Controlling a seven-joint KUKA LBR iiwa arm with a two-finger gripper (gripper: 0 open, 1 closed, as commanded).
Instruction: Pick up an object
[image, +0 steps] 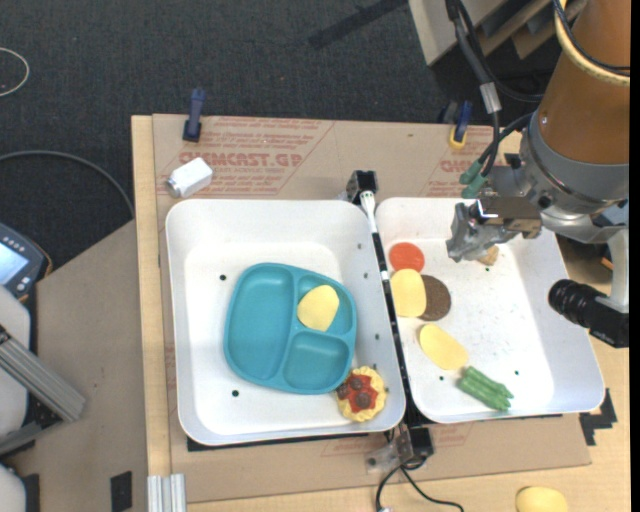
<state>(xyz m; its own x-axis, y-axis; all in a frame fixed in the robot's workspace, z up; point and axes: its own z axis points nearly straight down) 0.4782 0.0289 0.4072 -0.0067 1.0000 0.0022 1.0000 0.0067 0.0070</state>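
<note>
My gripper (468, 246) hangs over the far part of the right bin (540, 345), just right of an orange-red disc (406, 257). A small tan thing (489, 258) shows at the gripper's lower right edge; whether it is held cannot be told. Below the disc lie a yellow oval piece (407, 294) and a brown round piece (434, 298), touching each other. Further toward the front are a pale yellow slice (441, 347) and a green bean pod (485, 388).
The left bin (200, 300) holds a teal divided plate (262, 330) with a yellow piece (318, 308) in its upper right compartment. A red-and-yellow toy food (362, 393) lies at that bin's front right corner. A black divider clip (362, 186) sits between the bins.
</note>
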